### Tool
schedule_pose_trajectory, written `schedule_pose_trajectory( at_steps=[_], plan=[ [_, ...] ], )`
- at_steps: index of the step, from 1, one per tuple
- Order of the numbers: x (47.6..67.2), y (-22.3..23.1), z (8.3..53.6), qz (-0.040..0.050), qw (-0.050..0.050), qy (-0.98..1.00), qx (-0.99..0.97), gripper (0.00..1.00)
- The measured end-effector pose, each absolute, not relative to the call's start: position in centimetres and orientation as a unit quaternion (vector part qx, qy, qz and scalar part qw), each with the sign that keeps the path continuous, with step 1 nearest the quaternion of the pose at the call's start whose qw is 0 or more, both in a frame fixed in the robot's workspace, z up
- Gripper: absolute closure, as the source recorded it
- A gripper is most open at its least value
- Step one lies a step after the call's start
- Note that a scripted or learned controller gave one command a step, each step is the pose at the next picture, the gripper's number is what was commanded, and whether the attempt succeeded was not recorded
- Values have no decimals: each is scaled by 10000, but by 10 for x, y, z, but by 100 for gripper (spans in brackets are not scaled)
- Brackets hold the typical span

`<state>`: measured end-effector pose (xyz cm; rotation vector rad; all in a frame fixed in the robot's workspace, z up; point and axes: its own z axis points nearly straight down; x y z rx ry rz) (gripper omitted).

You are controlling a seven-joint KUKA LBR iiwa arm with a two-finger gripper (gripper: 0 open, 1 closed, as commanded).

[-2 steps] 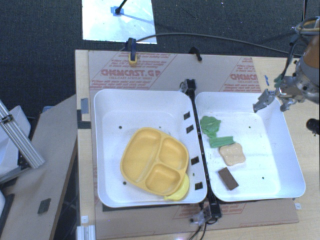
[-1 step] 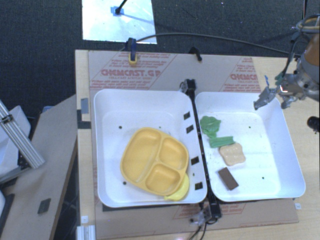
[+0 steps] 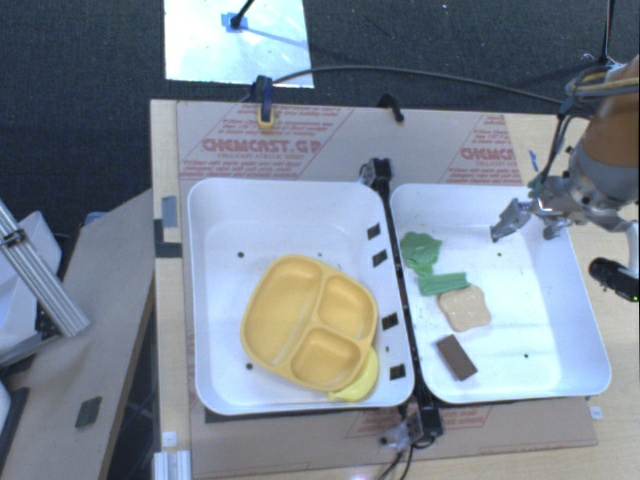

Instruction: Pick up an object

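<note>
Below and left of the claw (image 3: 527, 223) lie the green pieces (image 3: 427, 263), tan slab (image 3: 465, 308) and brown block (image 3: 456, 357) (green nearest). Its fingers look spread, pinching nothing.

Two white bins (image 3: 300, 203) on tan board printed with red lettering (image 3: 262, 146). Left of the black divider clips (image 3: 385, 288): yellow sectioned tray (image 3: 305, 328) over a paler yellow piece (image 3: 362, 380). Right of them: green pieces (image 3: 425, 258), beige slab (image 3: 465, 308), brown block (image 3: 456, 356).
</note>
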<state>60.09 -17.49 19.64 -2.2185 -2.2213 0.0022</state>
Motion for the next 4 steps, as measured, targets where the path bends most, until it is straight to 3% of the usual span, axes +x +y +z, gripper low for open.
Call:
schedule_pose_trajectory(
  at_steps=[2, 3, 4],
  plan=[
    [597, -167, 92, -2, -1, -7086, -7056, 0],
    [598, -167, 105, -8, -14, -7081, -7061, 100],
    [589, -170, 161, -14, -24, -7071, -7071, 100]
  ],
)
